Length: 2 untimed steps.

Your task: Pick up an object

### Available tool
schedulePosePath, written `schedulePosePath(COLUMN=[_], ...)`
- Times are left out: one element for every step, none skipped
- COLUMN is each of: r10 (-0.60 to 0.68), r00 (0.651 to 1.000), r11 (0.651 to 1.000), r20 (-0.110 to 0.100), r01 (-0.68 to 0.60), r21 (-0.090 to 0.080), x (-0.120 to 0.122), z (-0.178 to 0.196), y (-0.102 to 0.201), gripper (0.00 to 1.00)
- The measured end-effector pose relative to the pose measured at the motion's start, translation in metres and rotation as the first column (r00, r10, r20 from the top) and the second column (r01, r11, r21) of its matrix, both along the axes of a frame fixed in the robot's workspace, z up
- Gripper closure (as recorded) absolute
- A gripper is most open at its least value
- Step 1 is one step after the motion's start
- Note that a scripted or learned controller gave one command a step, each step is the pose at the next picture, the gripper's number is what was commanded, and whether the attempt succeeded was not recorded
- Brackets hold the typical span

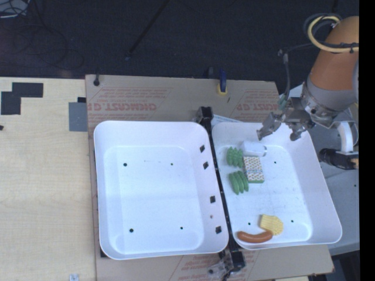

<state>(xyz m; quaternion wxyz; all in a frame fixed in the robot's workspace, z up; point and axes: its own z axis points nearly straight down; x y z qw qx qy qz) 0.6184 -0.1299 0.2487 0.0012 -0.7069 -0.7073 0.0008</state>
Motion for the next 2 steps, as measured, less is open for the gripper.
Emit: schedulePosePath(r10=[-0.001,-0.002], r00=[1.000,1.000], r11=[1.000,1.000], r20=[0.015,0.021], r01=[0.001,0.002], r21=[-0.003,-0.005], x=[-0.056,-0.146], z=[0.134,0.300], y=[-0.001,-0.014], gripper=[0.00,0.00])
